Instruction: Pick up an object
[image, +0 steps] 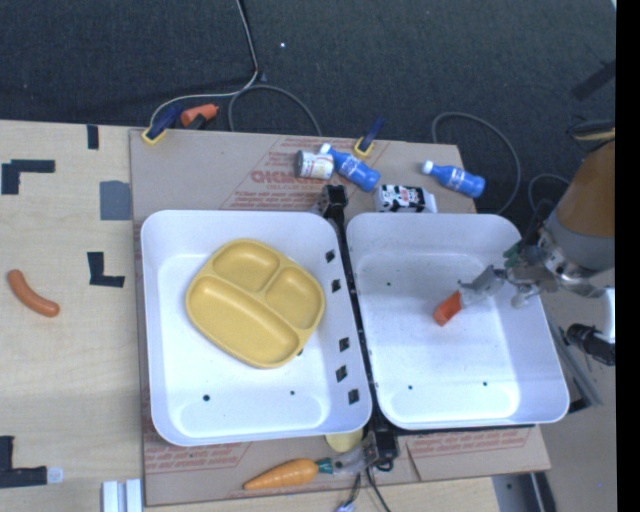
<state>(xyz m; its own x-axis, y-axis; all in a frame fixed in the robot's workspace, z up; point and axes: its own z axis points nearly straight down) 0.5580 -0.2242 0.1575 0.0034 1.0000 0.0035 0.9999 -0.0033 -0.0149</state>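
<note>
Arm: the grey arm with its orange band (598, 195) is seen at the 3 o'clock edge, reaching over the right bin (440, 400).
Gripper: the gripper (490, 286) is held above the right bin's 2 o'clock part; whether it is released or clenched cannot be told, and nothing is seen grasped in it.
Task's thing: a small orange block (447, 308) is lain on the right bin's floor near its centre, just beside the gripper at its 8 o'clock side; contact cannot be told.
Left bin (240, 415): a yellow divided plate (255, 300) is held in it, toward 12 o'clock.
Bench, 6 o'clock: a toy carrot (282, 474) is placed below the bins.
Bench, 9 o'clock: a toy sausage (33, 293) is lain well apart from the bins.
Bench, 12 o'clock: two blue bottles (356, 170) (455, 178) are lain behind the bins.
</note>
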